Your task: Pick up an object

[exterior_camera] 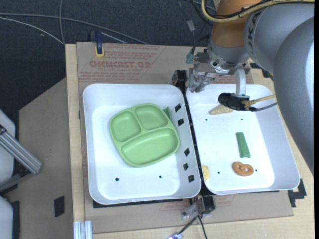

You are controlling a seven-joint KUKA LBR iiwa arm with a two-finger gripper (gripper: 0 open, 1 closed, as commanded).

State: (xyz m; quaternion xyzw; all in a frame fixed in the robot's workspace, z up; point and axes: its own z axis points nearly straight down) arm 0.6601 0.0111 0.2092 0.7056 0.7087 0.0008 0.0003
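At upper centre, the gripper (198,83) hangs over the bins' shared rim; its state cannot be told. The right bin (219,148) holds a stick (241,145), pretzel (242,169) and scrap (221,110); the left bin (99,108), a plate (144,134).

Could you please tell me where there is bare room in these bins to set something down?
Left bin: the bare front strip between the green plate and the near rim. Right bin: the patch left of the green stick, below the tan piece. Crowded: the right bin's back, around the gripper.
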